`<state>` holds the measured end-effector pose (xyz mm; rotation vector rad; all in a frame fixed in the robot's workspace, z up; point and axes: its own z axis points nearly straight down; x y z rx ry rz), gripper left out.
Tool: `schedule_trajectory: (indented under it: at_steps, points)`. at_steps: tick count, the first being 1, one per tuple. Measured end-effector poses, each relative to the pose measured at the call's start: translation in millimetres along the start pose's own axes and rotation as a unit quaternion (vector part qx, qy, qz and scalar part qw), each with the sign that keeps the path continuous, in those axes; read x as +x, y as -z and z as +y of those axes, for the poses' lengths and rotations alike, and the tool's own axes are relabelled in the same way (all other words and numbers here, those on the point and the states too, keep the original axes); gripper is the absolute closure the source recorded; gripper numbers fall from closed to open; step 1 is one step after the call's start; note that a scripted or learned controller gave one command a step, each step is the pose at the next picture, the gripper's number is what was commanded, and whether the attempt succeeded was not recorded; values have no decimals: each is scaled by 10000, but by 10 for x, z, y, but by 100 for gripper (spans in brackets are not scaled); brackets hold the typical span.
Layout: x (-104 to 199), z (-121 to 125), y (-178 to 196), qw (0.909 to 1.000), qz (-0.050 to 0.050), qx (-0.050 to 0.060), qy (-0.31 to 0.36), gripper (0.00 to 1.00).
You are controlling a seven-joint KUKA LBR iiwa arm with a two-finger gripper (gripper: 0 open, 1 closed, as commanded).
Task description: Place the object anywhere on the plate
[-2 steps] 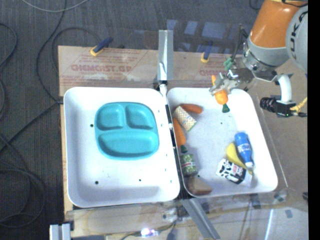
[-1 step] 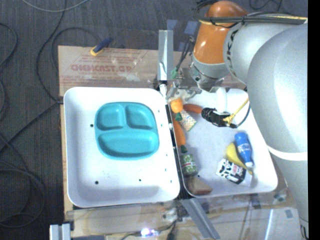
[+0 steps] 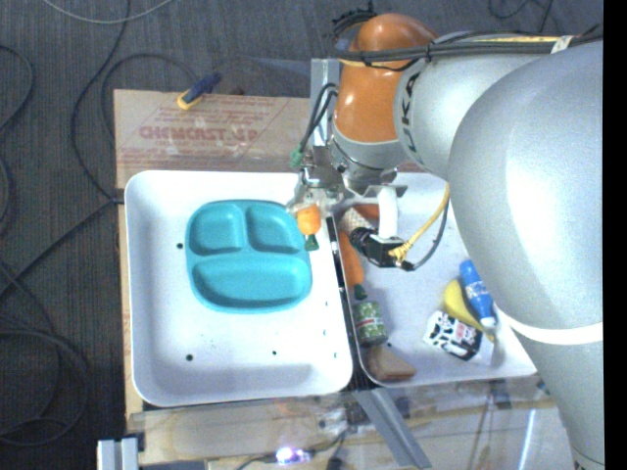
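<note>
My jaws [image 3: 312,207] hang over the seam between the two shallow white bins, just at the right edge of the teal three-compartment plastic plate [image 3: 249,256]. A small orange object with a green tip [image 3: 310,222] sits right under them, at the plate's upper right rim; I cannot tell whether my jaws are closed on it or merely above it, nor how wide they stand.

The plate lies in the left white bin [image 3: 157,360], roughly in its middle, with its two smaller compartments toward the top and the long one below.

My grey arm with its orange band [image 3: 377,76] comes in from the right and covers much of the right white bin [image 3: 509,360]. In that bin, along its left wall, I see a long orange carrot-like piece [image 3: 350,262], a small dark green round item [image 3: 368,321] below it, and a brown piece [image 3: 390,363] near the front corner. Farther right lie a yellow object [image 3: 456,299] touching a blue tube [image 3: 476,292], and just beside them a black-and-white patterned card [image 3: 451,335]. A yellow cable [image 3: 421,238] loops from my wrist.
</note>
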<state>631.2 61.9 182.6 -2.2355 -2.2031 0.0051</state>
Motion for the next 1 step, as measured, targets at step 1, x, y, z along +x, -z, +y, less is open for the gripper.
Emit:
schedule_trajectory:
  at_steps: [1]
  points:
    - [-1,0,0,10000,1,0,0,0]
